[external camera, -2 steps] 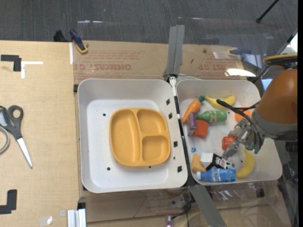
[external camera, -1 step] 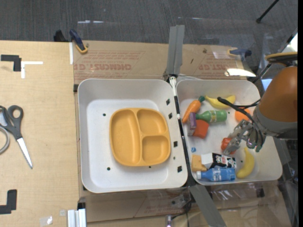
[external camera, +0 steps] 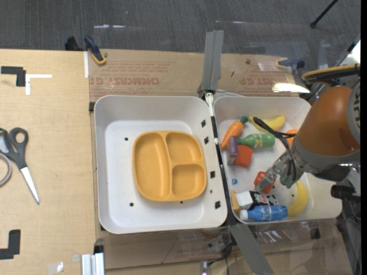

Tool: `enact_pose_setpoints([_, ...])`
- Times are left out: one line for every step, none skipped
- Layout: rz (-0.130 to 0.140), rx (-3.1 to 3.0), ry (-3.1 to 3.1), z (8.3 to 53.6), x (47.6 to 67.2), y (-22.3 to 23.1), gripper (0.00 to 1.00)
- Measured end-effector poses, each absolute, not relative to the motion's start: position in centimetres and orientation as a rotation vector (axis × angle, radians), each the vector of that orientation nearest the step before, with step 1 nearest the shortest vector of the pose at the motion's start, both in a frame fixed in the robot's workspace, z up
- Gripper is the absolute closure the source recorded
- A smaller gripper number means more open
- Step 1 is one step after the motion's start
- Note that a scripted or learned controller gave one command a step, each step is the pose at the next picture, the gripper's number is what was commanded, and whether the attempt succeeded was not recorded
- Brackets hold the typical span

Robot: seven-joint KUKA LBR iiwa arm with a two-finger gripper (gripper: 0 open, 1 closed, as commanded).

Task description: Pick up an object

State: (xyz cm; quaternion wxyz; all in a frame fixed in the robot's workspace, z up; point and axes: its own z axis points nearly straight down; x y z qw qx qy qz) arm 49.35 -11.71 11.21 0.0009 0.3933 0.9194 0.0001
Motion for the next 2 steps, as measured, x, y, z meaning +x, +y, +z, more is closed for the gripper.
enact_pose_setpoints([-0.002, 1.396, 2.813, 24.4, 53.0, -6.2, 1.00])
enact_pose_setpoints([-0.004, 1.640, 2.678, 28.2, 56.8, -0.9, 1.00])
